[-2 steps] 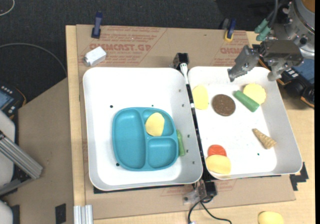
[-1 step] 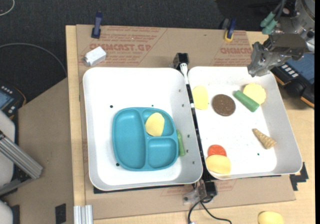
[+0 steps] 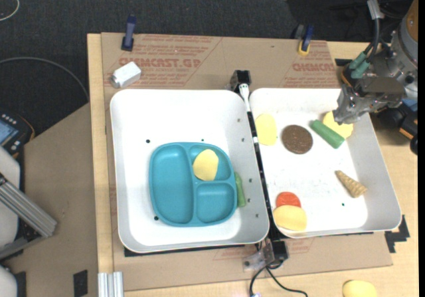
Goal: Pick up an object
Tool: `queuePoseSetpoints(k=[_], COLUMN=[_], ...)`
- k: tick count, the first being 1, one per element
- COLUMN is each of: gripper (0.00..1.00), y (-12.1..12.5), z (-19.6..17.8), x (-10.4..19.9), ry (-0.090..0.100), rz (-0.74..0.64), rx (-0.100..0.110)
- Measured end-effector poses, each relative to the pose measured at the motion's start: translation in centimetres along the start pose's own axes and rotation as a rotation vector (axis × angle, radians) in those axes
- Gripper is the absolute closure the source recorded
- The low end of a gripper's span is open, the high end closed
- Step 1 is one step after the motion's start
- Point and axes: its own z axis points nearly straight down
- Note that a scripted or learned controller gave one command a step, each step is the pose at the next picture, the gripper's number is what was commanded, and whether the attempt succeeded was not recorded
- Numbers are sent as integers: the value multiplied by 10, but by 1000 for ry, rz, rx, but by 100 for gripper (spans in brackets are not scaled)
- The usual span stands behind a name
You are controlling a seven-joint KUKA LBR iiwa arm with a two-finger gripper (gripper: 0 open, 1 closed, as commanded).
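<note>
So the tool is hanging low over the far corner of the right bin, right on top of a little pile of two things: a green block lying at a slant and a pale yellow piece tucked under or against it. Honestly I can't tell if the tool is spread apart or pinched together, the wrist body hides the tips from this angle, and nothing is visibly clamped, so I wouldn't call it a grab yet. If I were doing this step, I'd commit to just one of the two, probably the green block since its long straight sides give a cleaner pinch, and line up across its narrow width so the yellow piece doesn't get wedged in too. Go straight down, close, lift slowly. Both pieces sit directly below the tool and slightly toward the bin's middle, basically touching it as far as I can see. The brown disc is a bit further out on that same side, and the cone is nearer the front, well apart.
</note>
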Motion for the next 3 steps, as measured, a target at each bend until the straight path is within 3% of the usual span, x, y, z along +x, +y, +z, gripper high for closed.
queuePoseSetpoints(k=[1,2,3], gripper=[100,100,100], y=[37,-2,0], z=[-108,-103,-6], x=[64,28,15], ry=[3,1,0], rz=[-12,-1,-2], rx=[-23,-7,3])
